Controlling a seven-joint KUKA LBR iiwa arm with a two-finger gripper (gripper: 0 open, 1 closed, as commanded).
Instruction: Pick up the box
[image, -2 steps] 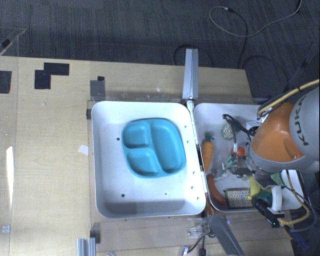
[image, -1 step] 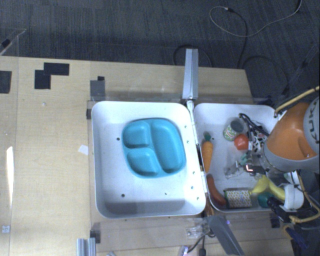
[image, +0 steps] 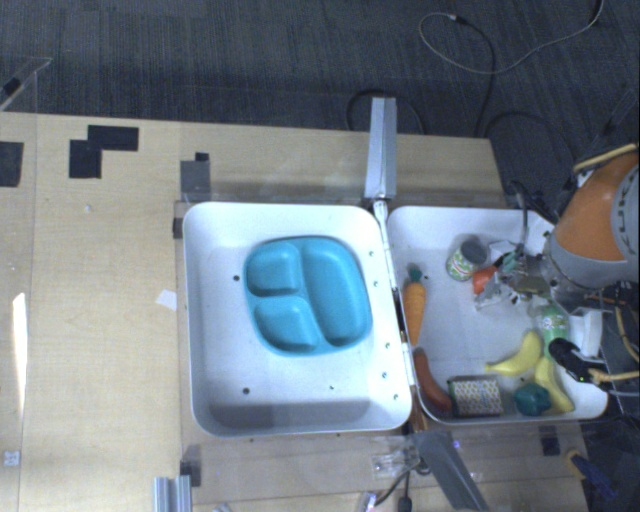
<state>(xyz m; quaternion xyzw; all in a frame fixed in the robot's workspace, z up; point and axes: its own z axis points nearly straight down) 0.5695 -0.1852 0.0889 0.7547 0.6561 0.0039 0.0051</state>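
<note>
While lying untouched at the near edge of the right bin (image: 600, 408), between sausage (image: 428, 378) and teal block (image: 532, 400): box (image: 475, 396), not yet lifted. Gripper (image: 508, 280) poised farther back, near can (image: 464, 260); finger state cannot be told. Approach, grasp and lift outstanding.

Pale wooden bench (image: 90, 300) (black squares marked on it) against dark carpet (image: 250, 50), cable (image: 490, 60) trailing.

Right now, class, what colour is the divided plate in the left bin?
Light blue; the divided plate shows best in the camera view.
</note>
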